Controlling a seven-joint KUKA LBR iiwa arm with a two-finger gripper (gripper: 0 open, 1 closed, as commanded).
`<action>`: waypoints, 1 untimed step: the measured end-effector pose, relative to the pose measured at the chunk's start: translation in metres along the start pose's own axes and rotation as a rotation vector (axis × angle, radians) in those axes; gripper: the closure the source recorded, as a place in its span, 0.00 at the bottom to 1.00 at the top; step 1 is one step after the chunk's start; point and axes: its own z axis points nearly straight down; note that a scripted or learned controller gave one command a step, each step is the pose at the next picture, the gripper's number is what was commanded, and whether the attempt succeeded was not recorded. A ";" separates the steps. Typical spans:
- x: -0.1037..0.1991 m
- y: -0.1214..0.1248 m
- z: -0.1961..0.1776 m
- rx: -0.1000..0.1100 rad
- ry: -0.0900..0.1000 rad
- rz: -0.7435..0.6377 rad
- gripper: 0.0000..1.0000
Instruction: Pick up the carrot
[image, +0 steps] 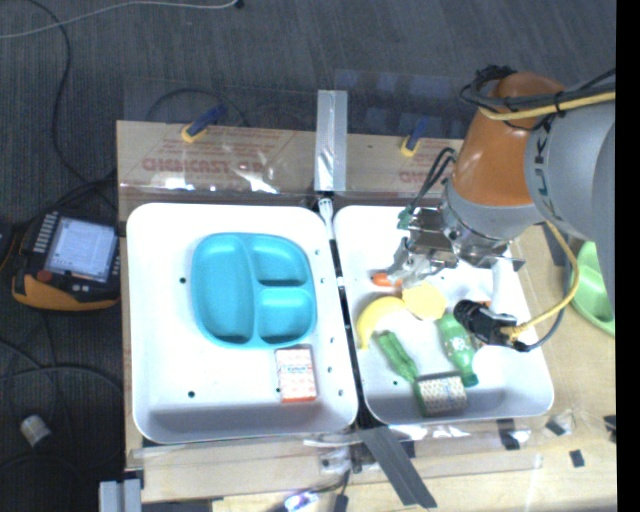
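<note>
The carrot is a small orange piece lying in the right bin, near its left wall. Part of it is hidden under the gripper. My gripper hangs from the orange-banded wrist directly over the carrot's right end, low in the bin. From this angle I cannot tell whether it touches the carrot.
Just below the carrot lie a yellow banana and a yellow round piece. Two green bottles and a grey block sit toward the front. The left bin holds a blue divided plate and a small box.
</note>
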 end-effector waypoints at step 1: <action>0.022 0.047 0.053 -0.009 0.000 0.077 1.00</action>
